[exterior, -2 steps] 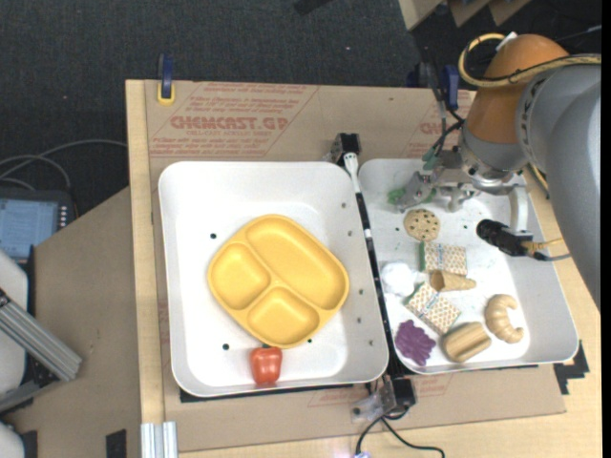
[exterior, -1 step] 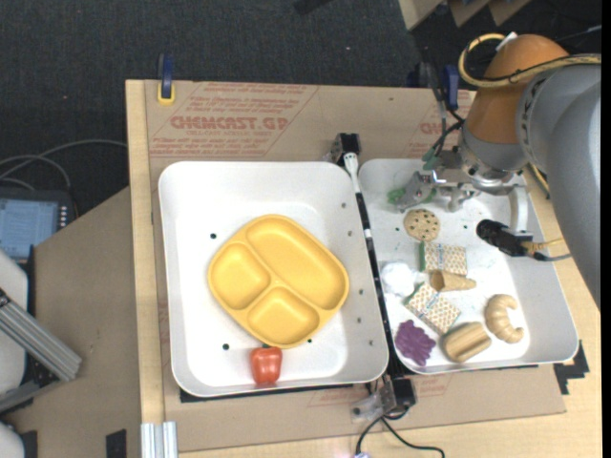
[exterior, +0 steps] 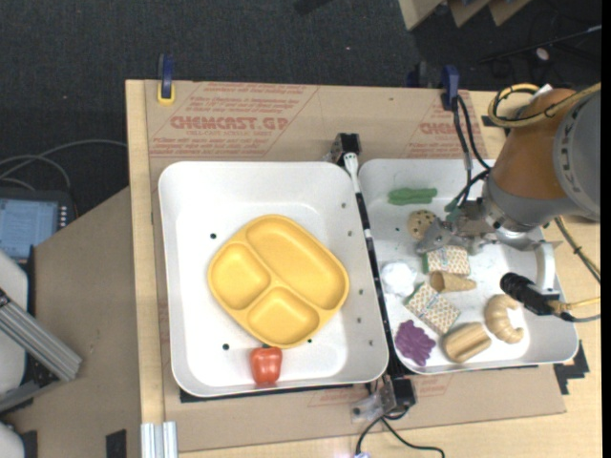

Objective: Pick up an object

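My gripper (exterior: pixel 447 229) is low over the right bin (exterior: pixel 544 351), between a round speckled cookie (exterior: pixel 420 222) on its left and a checkered wafer (exterior: pixel 449 260) just in front of it. Around it lie a green bean-like piece (exterior: pixel 412 196), a cone (exterior: pixel 452 281), a white lump (exterior: pixel 396 277), a second wafer (exterior: pixel 431 305), purple grapes (exterior: pixel 412 342), a bread roll (exterior: pixel 465 342) and a croissant (exterior: pixel 504 318). Nothing is visibly lifted off the bin floor.
The left bin (exterior: pixel 191 208) holds a yellow divided plate (exterior: pixel 277 280) and a red pepper (exterior: pixel 266 364) near its front wall. A black part (exterior: pixel 525 292) of the arm hangs above the right bin's right side. Cables run along the bench's far right.
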Tool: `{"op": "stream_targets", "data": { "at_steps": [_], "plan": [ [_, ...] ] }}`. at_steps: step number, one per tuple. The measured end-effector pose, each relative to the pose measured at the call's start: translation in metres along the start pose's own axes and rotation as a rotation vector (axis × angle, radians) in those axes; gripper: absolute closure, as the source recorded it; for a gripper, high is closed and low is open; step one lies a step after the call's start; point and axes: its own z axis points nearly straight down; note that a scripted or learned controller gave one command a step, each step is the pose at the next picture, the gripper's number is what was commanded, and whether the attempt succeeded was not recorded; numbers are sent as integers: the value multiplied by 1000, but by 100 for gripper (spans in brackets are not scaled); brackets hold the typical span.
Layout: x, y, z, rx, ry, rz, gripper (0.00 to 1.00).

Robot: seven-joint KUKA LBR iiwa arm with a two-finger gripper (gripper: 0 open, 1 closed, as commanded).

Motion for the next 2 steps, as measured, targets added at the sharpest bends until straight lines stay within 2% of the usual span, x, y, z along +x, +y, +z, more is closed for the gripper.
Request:
{"op": "stream_targets", "data": {
  "at_steps": [1,2],
  "plan": [
    [56,64,-1,-14,0,-11,0],
    [52,63,-13,-13,-3,-6,100]
  ]
}}
